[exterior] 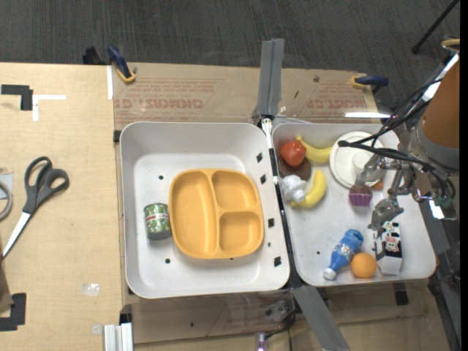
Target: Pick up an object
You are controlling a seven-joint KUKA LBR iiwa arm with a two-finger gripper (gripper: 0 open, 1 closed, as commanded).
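Note:
The right bin (409, 269) holds a red tomato (293, 151), two bananas (319, 152), a white bowl (348, 159), a small purple cup (360, 196), a blue bottle (344, 252), an orange (363, 266) and a black-and-white carton (390, 246). My gripper (377, 194) hangs low over the right side of this bin, open. One finger lies near the bowl's rim and the other just above the carton. The purple cup sits at the left mouth of the gap, and I cannot tell whether a finger touches it. Nothing is held.
The left bin (139, 269) holds a yellow divided plate (216, 213) and a small green can (156, 220). Scissors (35, 189) lie on the bench at far left. A white lump (293, 189) rests beside the lower banana. Cables trail from the arm at right.

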